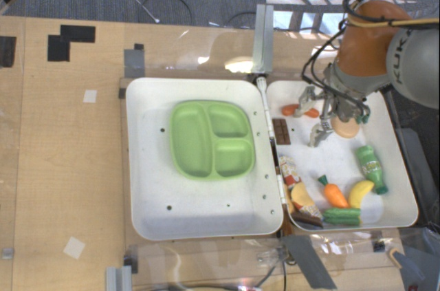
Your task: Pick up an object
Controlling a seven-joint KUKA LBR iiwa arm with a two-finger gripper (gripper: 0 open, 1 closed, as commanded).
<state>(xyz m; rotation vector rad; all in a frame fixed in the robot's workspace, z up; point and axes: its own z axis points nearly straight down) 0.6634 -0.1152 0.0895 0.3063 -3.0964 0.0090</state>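
From my remote station, the pincer (324, 123) hangs spread and empty over the upper part of the right bin (402, 210), near what seems to be a tan round piece (347, 128). Below lie a carrot (335, 195), banana (361, 192) and green bottle (370, 168); the left bin (148, 166) on the tabletop (62, 166) holds a green divided plate (211, 139).

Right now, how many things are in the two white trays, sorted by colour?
Green: 3, the divided plate, a bottle, a long vegetable
Orange: 2, a carrot, a small piece
Yellow: 1, a banana
Brown: 1, a bar
Tan: 1, a round piece
Mixed colours: 2, small items at the divider
Total: 10, as far as I can tell
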